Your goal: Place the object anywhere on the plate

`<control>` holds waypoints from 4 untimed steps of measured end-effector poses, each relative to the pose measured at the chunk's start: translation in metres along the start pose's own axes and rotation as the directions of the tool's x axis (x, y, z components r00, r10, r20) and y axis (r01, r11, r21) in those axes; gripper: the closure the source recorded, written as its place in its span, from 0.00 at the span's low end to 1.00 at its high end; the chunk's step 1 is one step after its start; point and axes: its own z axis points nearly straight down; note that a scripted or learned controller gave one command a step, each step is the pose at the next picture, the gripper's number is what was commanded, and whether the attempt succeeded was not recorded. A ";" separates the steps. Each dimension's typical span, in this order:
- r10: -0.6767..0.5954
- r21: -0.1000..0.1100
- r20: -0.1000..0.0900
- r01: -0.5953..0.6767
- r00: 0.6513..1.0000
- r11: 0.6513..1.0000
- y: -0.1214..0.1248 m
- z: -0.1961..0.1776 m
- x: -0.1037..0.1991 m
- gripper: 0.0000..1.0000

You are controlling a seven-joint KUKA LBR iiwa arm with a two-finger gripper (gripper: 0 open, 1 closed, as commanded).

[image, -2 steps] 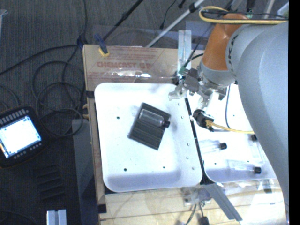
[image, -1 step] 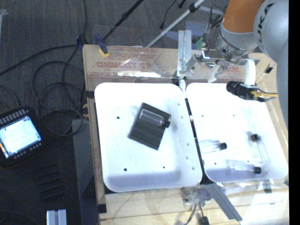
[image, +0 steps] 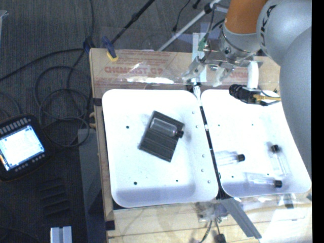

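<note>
Closest to camera: a clear vial (image: 262, 178) with a black cap, lying flat near the front rim of the right bin (image: 298, 186). Two more capped vials are in that bin, one (image: 230, 159) toward its left wall and one (image: 278, 158) toward its right side, all three apart from each other

Left bin (image: 116, 186) holds the dark grey plate (image: 158, 145), a square slab lying flat and turned at an angle, roughly mid-bin. Task vial (image: 167, 127) lies on its side on the plate's far half, black cap pointing right, close to the plate's right edge. It's see-through, so the outline is faint against the dark slab

Gripper (image: 210, 72) sits at the far end of the bench, over the back rims where the two bins meet. Fingers look spread apart, nothing between them. Task vial is well apart from it, nearer the camera and to its left, no contact

Grey arm (image: 293, 39) with its orange band (image: 245, 6) comes in from the upper right. Teach pendant (image: 20, 146) with a lit screen sits on the floor left of the bench, with cables (image: 61, 95) looped beside it
</note>
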 end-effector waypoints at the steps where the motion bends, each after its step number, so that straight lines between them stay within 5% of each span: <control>1: 0.020 0.000 -0.001 -0.020 1.000 1.000 -0.003 -0.006 0.042 0.00; 2: -0.250 0.000 -0.001 0.250 0.968 0.968 0.001 -0.002 -0.016 0.00; 4: -0.231 -0.001 -0.002 0.231 0.973 0.973 -0.002 0.006 0.028 0.00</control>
